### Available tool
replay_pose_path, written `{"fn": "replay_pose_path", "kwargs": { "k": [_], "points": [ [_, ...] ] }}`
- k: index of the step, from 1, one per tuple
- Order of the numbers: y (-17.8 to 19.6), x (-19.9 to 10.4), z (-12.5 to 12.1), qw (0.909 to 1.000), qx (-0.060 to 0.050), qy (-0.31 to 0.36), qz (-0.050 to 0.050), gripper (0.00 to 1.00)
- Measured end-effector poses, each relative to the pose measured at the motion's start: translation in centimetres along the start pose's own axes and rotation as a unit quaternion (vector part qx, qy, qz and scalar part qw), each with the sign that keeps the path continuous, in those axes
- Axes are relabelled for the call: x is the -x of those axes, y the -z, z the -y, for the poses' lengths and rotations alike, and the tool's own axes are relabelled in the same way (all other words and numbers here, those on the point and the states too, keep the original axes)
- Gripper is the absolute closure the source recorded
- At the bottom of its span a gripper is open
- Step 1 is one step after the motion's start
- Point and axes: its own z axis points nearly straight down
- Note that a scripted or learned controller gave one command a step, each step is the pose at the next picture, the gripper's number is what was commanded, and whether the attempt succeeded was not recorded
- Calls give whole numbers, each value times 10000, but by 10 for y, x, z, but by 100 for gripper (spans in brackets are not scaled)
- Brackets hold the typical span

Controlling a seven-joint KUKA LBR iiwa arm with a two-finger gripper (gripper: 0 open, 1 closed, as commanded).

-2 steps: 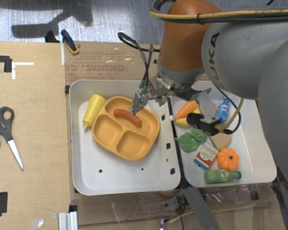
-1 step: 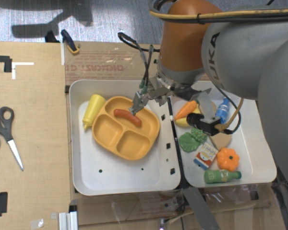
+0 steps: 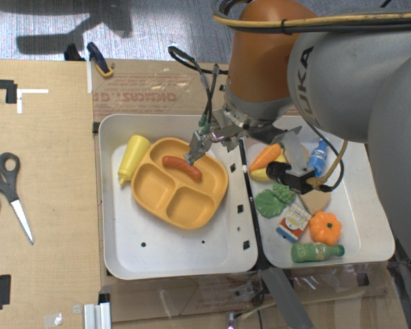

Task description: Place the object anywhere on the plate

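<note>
An orange divided plate (image 3: 181, 184) lies in the left bin. A red-brown sausage (image 3: 182, 168) rests in the plate's far compartment. My gripper (image 3: 194, 151) hangs just above the sausage's right end, its thin fingers pointing down and left. The fingertips sit close together right over the sausage, and I cannot make out whether they touch it.
A yellow mustard bottle (image 3: 131, 157) lies left of the plate in the left bin (image 3: 171, 252). The right bin (image 3: 370, 249) holds a carrot (image 3: 266, 157), green leaf (image 3: 275, 201), small pumpkin (image 3: 325, 227), green bottle (image 3: 318, 252), blue bottle (image 3: 318, 157) and a carton. Scissors (image 3: 10, 187) lie on the bench at left.
</note>
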Motion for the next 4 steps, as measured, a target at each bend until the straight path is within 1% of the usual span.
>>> {"fn": "replay_pose_path", "kwargs": {
  "k": [4],
  "points": [
    [0, 0, 0, 10000, 0, 0, 0, 0]
  ]
}}
